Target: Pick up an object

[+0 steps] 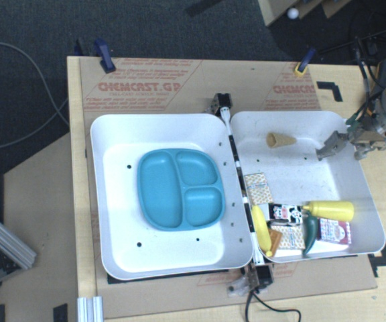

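So far I see nothing picked: the gripper (341,146) hovers with fingers spread and bare above the right bin (374,210), objects like the cone (281,139) untouched.

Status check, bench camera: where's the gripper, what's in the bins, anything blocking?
Gripper over right bin, upper right, holding nothing. Cone lies apart; yellow bottle and clutter packed at the near end. Blue tray in left bin. Nothing blocking.

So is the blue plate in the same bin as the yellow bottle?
No, the blue plate lies alone in the left bin, while the yellow bottle lies in the right bin.
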`<state>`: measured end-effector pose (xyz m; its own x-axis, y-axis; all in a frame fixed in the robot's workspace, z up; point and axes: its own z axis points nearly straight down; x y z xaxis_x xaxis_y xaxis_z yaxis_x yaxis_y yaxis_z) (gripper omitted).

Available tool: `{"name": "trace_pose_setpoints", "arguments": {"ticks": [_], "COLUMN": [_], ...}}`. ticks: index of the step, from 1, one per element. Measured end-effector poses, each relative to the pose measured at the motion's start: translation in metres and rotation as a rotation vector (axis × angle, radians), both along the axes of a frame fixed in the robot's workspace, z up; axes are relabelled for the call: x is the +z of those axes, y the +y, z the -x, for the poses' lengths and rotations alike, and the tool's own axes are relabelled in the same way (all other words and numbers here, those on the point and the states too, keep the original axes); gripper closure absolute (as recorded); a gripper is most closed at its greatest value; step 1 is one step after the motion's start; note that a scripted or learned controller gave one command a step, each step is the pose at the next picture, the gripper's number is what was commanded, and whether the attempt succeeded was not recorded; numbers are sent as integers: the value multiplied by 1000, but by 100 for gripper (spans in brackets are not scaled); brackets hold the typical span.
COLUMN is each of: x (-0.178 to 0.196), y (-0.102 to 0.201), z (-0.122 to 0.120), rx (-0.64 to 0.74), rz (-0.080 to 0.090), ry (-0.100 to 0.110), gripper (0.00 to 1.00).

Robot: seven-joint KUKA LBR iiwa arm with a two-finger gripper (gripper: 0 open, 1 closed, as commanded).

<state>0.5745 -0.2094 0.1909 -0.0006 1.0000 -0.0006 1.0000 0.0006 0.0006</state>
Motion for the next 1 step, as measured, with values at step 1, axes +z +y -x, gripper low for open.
{"name": "trace_pose_setpoints", "arguments": {"ticks": [1], "x": [-77], "y": [53], "z": [46], "rx": [1], "rz": [-2], "ry": [3], "gripper": [0]}}
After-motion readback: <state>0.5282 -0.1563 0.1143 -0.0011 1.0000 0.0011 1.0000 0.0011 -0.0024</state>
